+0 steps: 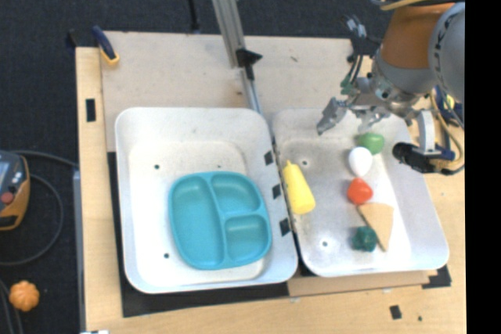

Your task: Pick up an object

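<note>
The gripper (350,115) hangs over the far end of the right bin (407,246), fingers spread apart and holding nothing. Just nearer than it in that bin lie a green object (370,141), white egg (360,161), red ball (359,191), tan wedge (379,220) and dark green piece (363,238); a yellow object (297,188) rests against the bin's left wall. The left bin (141,129) holds a blue divided plate (221,219).

We look down from one fixed camera above the bench (156,74), tilted at a slant and set far enough back to take in both white bins: the left bin (141,137) and the right bin (415,238). The arm (415,27) enters from our right edge.
</note>
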Controlling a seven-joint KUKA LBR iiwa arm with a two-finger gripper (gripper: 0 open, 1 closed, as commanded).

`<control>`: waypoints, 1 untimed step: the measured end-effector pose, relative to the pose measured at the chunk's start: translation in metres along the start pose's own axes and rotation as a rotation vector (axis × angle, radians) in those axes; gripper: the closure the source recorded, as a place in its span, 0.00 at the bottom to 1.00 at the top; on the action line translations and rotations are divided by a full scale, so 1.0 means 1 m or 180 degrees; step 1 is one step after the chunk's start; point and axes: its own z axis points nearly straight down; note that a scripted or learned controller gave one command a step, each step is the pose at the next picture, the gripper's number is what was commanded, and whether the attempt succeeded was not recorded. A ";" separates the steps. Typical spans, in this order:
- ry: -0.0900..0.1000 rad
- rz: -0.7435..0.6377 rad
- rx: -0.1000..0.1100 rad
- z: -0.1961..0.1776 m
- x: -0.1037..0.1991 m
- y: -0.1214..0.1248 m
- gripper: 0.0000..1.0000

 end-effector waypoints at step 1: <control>-0.0005 0.0003 0.0018 0.063 0.000 -0.002 0.00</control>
